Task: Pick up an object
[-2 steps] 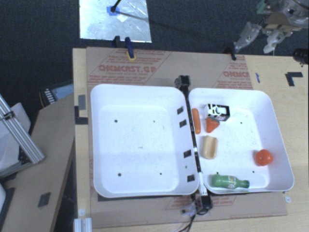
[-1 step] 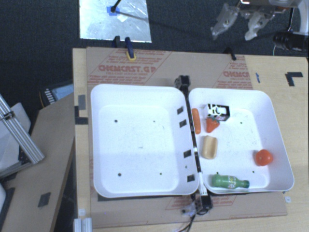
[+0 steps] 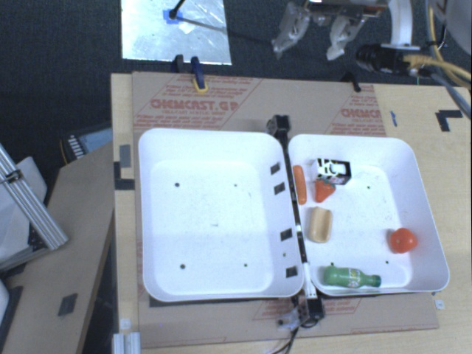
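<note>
Gripper [image 3: 316,37], fingers spread wide and holding nothing, at upper right of frame above the right bin [image 3: 420,198]; approach step, next needing descent toward the tomato [image 3: 403,240].

Green bottle [image 3: 351,276]: on its side, you'll find it farthest from the hand [image 3: 313,39], by the right bin's near wall.
Red ball [image 3: 403,240]: toward the bin's right side.
Tan block [image 3: 319,224]: mid-bin.
Orange-red piece [image 3: 324,191]: just beyond the tan block.
Orange stick [image 3: 299,184]: along the left wall.
Black-and-white item [image 3: 333,169]: nearest the hand.
</note>
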Robot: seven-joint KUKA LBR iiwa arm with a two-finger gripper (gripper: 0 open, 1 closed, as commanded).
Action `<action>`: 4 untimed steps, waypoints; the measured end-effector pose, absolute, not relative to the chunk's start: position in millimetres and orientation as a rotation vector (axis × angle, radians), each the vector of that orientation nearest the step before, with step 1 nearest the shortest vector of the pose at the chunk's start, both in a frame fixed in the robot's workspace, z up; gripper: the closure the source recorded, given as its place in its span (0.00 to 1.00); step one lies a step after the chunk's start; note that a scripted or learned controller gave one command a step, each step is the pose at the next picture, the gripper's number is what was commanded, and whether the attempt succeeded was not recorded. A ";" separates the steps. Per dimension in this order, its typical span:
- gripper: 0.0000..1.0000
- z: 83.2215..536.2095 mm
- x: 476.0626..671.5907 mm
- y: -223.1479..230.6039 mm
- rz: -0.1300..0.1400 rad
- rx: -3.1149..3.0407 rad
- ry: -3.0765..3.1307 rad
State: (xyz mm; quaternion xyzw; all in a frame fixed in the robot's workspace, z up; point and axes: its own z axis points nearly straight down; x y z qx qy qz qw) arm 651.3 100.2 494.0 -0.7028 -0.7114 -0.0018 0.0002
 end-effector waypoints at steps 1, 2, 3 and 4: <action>0.00 537.7 667.3 189.5 -0.013 -2.208 -2.237; 0.00 498.4 667.7 237.7 0.001 -2.210 -2.230; 0.00 470.4 668.2 233.9 0.001 -2.220 -2.223; 0.00 244.7 577.3 233.8 0.027 -2.214 -2.215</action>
